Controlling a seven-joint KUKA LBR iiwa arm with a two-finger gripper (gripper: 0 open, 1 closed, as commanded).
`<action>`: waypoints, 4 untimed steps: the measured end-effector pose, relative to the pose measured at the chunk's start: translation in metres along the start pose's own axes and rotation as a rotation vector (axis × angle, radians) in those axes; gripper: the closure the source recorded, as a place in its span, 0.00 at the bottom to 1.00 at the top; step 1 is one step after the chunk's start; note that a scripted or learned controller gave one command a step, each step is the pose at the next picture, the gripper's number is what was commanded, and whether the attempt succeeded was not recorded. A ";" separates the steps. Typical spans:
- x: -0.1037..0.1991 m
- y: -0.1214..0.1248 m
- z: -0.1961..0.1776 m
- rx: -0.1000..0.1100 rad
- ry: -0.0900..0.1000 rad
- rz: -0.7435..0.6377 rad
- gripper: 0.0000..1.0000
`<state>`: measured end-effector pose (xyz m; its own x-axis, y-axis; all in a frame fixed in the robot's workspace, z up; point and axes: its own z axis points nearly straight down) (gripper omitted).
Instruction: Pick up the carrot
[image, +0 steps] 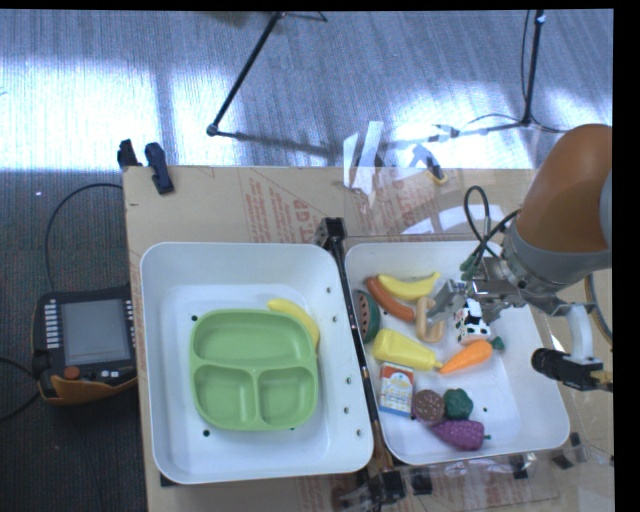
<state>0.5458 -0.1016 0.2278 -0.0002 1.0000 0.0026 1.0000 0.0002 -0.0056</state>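
Fingers (455, 300) are seen low over the right bin (540, 410), but whether they are apart or together cannot be told: the wrist hardware and a small black-and-white toy (476, 327) clutter that spot. Nothing is seen held between them. The carrot (468, 356) lies on the right bin's floor, just below and slightly right of the fingers in the camera view, close by but apart. Its long axis runs at a slant, the tip low-left near a yellow corn-like piece (404, 350), the green top up-right. A short descent toward the carrot, with the closing direction set across that axis, is judged to be what the pick needs.
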 end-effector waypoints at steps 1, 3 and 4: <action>-0.053 -0.018 0.118 -0.006 -0.002 0.079 0.00; 0.018 -0.035 0.144 0.006 0.004 0.033 1.00; 0.102 -0.068 0.039 -0.008 0.003 0.053 1.00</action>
<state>0.4775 0.0007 0.1899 0.0527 0.9986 0.0056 0.9986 -0.0527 0.0017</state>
